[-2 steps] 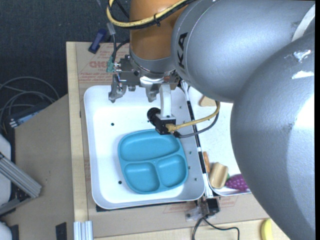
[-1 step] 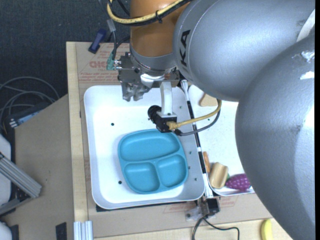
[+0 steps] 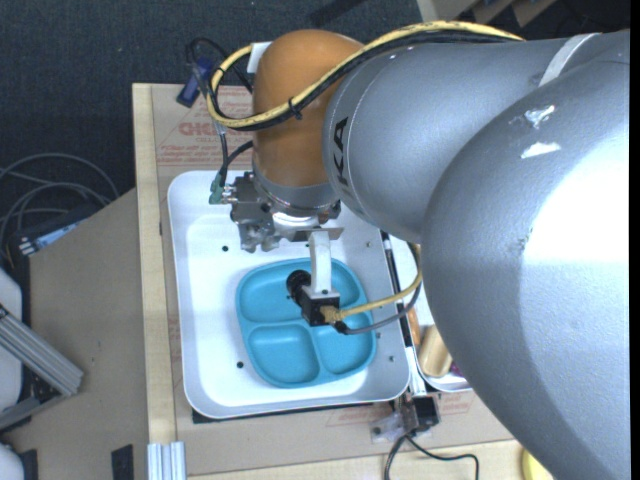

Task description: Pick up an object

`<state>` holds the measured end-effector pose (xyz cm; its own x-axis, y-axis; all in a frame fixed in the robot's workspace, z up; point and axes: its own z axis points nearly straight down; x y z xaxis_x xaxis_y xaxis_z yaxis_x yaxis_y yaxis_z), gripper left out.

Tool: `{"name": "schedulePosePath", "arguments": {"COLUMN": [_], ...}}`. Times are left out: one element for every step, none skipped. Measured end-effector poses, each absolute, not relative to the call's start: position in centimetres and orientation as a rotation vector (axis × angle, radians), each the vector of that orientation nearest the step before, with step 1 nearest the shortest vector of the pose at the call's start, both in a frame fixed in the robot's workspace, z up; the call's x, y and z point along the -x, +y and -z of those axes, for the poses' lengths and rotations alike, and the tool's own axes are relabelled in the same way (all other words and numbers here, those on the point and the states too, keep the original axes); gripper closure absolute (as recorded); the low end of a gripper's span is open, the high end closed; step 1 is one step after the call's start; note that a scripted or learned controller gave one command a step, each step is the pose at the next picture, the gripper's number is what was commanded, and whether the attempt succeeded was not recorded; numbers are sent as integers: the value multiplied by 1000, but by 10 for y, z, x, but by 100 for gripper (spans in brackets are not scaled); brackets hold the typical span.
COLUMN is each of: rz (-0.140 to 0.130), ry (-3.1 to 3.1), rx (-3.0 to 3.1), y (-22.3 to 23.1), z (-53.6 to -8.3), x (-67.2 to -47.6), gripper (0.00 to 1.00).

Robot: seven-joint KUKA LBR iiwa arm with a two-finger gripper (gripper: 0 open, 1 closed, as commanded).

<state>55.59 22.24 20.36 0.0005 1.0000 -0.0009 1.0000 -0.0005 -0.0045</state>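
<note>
The claw (image 3: 258, 236) hangs below the orange band of the arm, over the far part of the left bin (image 3: 186, 298). From this slanted angle I cannot tell whether the claw is apart or together, and nothing shows clamped in it.

The task's thing, a blue divided dish (image 3: 285, 353), lies flat on the floor of the same bin. Seen in the picture, it sits just below the claw and a little to its right, toward the near edge of the bin. Its far rim is close under the claw, but I cannot tell whether the two touch. Raised ribs split the dish into compartments. It carries no label or print that can be read.

The only writing is red lettering (image 3: 195, 128) printed on the tan board (image 3: 155, 218) that the bins rest on. It is up and to the left of the claw, beyond the far rim of the bin, and too blurred to read. Further up and left of the claw, a blue plug (image 3: 190, 86) on a dark cable lies at the corner of the board.

Well to the right of the claw and lower in the picture, a narrow strip of the right bin (image 3: 428, 320) shows beside the grey arm. In it is a tan thing (image 3: 436, 353), too hidden to name.
</note>
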Motion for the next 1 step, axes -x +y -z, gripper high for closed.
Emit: {"name": "schedulePosePath", "arguments": {"rz": [0], "ry": [-2219], "rx": [2222], "y": [223], "z": [-215], "x": [-557], "gripper": [100]}}
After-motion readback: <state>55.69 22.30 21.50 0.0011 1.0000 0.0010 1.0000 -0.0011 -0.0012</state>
